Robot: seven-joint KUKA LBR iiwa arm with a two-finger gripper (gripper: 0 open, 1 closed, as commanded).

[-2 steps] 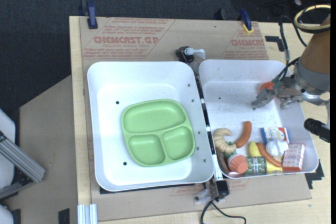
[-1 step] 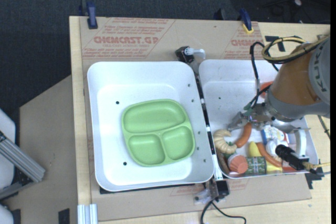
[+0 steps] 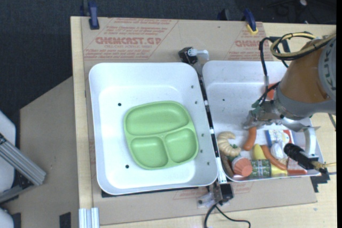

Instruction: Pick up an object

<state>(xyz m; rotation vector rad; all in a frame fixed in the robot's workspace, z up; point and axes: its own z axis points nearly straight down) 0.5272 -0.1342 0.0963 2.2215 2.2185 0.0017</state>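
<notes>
While the gripper (image 3: 260, 116) hangs low in the right bin (image 3: 230, 80), its grip hidden from view, an orange carrot (image 3: 249, 138) lies just below it, long axis running toward the bin's near edge.

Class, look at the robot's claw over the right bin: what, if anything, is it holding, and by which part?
It cannot be told: the claw sits low over the toy food, hidden beneath the grey arm.

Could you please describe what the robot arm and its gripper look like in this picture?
The arm is a thick rounded tube, grey with a wide orange band above the wrist. Black and yellow cables loop beside it, one black cable running down toward the wrist. The gripper is a small metallic grey assembly, too cluttered to make out in detail.
</notes>
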